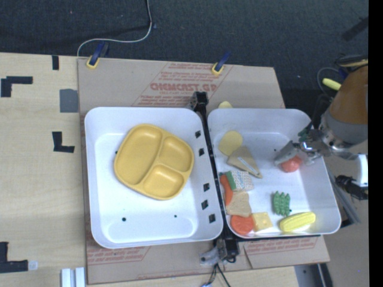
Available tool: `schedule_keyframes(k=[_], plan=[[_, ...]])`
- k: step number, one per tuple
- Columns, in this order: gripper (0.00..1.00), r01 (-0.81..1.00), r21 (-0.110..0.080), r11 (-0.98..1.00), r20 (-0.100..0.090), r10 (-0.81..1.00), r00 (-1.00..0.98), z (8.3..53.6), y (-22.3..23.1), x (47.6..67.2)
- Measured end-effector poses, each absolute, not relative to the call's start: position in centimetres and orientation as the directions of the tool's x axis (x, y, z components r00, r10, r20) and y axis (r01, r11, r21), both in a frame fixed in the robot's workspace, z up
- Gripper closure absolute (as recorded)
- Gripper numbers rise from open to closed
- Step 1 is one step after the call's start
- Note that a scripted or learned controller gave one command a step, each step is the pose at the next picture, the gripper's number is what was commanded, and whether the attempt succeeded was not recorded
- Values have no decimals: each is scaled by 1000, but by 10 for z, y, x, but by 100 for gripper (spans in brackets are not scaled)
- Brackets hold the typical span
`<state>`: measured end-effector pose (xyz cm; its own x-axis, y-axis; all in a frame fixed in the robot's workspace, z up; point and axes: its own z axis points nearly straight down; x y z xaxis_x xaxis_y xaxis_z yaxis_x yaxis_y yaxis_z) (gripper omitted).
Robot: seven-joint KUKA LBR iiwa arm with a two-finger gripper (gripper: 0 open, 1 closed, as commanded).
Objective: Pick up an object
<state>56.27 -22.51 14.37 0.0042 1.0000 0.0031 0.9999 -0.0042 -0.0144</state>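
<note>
Claw (288, 155) (grip state unclear) hangs in the right bin (317, 187), red piece (291, 165) just beneath it.

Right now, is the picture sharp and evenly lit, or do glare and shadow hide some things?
Camera view: light is even and soft, with no strong glare on the white bins; the yellow tray is sharp; the toy food looks slightly soft; the gripper casts only a faint shadow near the red piece.
</note>
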Motion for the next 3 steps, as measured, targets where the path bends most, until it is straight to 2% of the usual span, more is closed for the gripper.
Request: schedule_keyframes(k=[1,2,3], plan=[[0,1000,1,2,-3,1000,-2,82,-222,585],[100,1000,8,2,-5,1000,-2,98,-222,587],[100,1000,-4,6,4,1000,-6,97,-137,562]])
